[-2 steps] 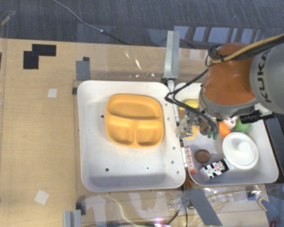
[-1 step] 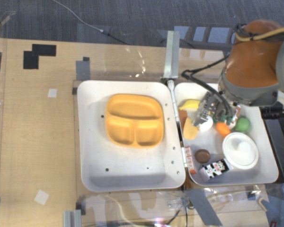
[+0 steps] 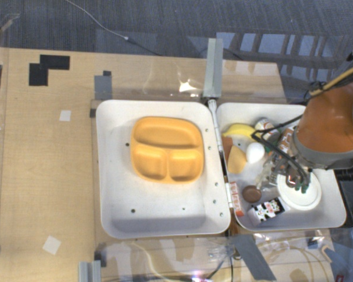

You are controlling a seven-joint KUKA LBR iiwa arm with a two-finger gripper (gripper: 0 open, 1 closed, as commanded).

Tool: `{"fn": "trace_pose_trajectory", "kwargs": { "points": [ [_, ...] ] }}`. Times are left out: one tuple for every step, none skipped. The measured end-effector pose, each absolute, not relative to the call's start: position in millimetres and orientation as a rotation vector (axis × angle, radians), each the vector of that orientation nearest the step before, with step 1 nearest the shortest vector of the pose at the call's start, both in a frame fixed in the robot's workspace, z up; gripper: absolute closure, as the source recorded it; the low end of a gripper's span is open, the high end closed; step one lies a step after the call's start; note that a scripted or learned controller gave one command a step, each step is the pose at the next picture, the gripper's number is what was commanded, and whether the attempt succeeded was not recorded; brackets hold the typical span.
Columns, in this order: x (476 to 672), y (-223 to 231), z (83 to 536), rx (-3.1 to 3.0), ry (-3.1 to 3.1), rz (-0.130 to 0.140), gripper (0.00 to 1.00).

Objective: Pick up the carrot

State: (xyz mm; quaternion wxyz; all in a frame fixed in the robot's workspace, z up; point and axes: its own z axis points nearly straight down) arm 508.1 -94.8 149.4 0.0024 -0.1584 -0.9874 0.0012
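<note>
Two white bins sit side by side on the tabletop (image 3: 41, 175). At the near end of the right bin (image 3: 335, 216) lie a small dark box (image 3: 266, 209), a white plate (image 3: 300, 195) and a round brown piece (image 3: 251, 192). The claw (image 3: 280, 172) hangs over the plate's left rim amid wires and metal parts, and whether it is open or closed cannot be told; nothing can be seen in its grip. Farther back, to its left, are a white egg (image 3: 255, 153) and a pale yellow wedge (image 3: 237, 160). The carrot (image 3: 227, 150), a slim orange-brown piece as far as can be made out, lies against that bin's left wall, apart from the claw, with a banana (image 3: 238, 130) just beyond. The left bin (image 3: 115, 216) holds a yellow divided tray (image 3: 166, 148).
</note>
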Motion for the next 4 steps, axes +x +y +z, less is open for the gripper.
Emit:
{"fn": "trace_pose_trajectory", "kwargs": {
  "points": [
    [488.0,-84,130,-0.984,-2.988,-0.002,1.0],
    [490.0,-83,255,-1.139,-2.945,-0.007,1.0],
    [512.2,-37,246,-1.533,-2.748,-0.005,1.0],
    [486.7,-91,151,-1.186,-2.91,0.001,1.0]
  ]
}}
